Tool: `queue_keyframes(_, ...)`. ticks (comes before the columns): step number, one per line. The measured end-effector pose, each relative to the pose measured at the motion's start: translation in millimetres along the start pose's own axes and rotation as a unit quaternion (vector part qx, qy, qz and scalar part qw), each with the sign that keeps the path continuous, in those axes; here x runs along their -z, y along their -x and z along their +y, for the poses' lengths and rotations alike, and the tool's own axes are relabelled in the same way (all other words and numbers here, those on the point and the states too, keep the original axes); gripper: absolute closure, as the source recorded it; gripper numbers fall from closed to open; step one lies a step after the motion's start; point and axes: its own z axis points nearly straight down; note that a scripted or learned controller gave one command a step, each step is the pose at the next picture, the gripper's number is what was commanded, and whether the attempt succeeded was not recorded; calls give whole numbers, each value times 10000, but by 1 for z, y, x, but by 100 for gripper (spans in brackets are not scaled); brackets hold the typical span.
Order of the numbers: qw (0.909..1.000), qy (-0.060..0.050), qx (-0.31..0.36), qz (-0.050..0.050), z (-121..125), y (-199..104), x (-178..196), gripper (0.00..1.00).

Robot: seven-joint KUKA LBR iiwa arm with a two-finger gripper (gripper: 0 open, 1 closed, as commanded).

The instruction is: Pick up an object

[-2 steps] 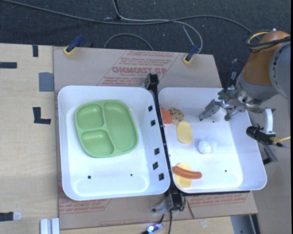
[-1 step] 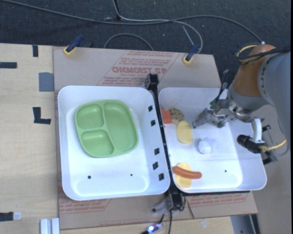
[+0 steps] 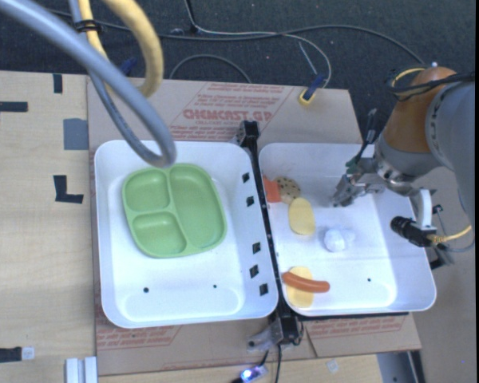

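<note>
Observed two shallow white bins side by side on a cardboard-covered bench. Found the left bin (image 3: 112, 294) holding a green divided plate (image 3: 174, 211), lying flat toward the bin's 11 o'clock area, three compartments showing. Noted a grey hose (image 3: 104, 78) crossing from the upper left of the view and ending at the plate's 12 o'clock edge, with a yellow hose (image 3: 140, 30) beside it higher up.

Found the right bin (image 3: 407, 294) holding several small items. Logged a yellow oblong piece (image 3: 302, 216) near the bin's centre-left, upright in the view. Logged a speckled brown round piece (image 3: 287, 187) at its 11 o'clock, just beside it, with an orange piece (image 3: 271, 191) touching at the bin's left wall. Logged a small white crumpled object (image 3: 336, 238) at 4 o'clock from the yellow oblong piece, near but apart. Logged a hot dog toy (image 3: 304, 284), red sausage on a yellow bun, at the bin's 7 o'clock corner.

Located the gripper (image 3: 345, 194) inside the right bin, at 2 o'clock from the yellow oblong piece and 12 o'clock from the white crumpled object, apart from both. Could not tell open from closed; nothing seen held. Traced the arm (image 3: 439, 134) entering from 3 o'clock.
</note>
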Motion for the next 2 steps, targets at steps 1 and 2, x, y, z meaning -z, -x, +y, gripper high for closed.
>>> queue_keyframes(1, 10000, 22, -9, 0, -7, 6, 53, 100)
queue_keyframes(2, 10000, 29, -7, -5, -9, 13, 99, 100)
